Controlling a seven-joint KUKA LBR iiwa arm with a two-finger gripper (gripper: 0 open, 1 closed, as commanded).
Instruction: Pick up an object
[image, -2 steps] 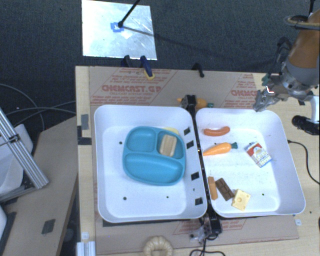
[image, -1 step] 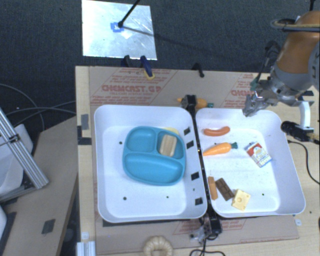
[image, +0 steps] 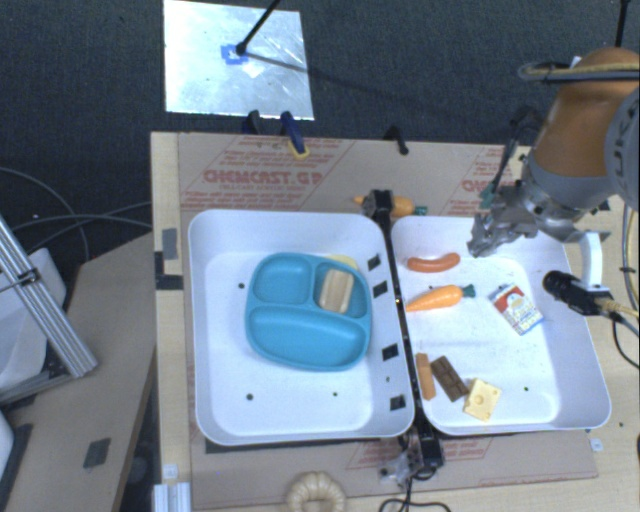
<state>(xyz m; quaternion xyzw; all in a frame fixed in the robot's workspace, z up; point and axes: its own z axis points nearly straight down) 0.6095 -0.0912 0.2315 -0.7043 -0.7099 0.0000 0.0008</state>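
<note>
Objects available for picking sit almost wholly in the right-hand bin, so that is where the work lies. Starting at the left, the left bin (image: 215, 400) carries a blue divided plate (image: 305, 312) lying flat near its middle, with a tan bread-like piece (image: 336, 291) resting in its upper right compartment; this side reads as a holding area. Across the central divider, the right bin (image: 575, 400) holds loose items spread apart from one another, a spacing that leaves room to approach each: a sausage (image: 432, 263) near the upper left, a carrot (image: 437, 298) just below it, a brown stick (image: 426, 376) and chocolate bar (image: 449, 378) side by side toward the front, a cheese wedge (image: 482, 400) beside them, and a small red-and-white carton (image: 516, 308) further right. The gripper (image: 483, 243) hangs at the bin's upper edge, just right of the sausage and apart from it, with nothing seen between the jaws; whether they are open or closed cannot be told at this resolution. In my judgement the sausage is the nearest candidate and no object is yet lifted.
</note>
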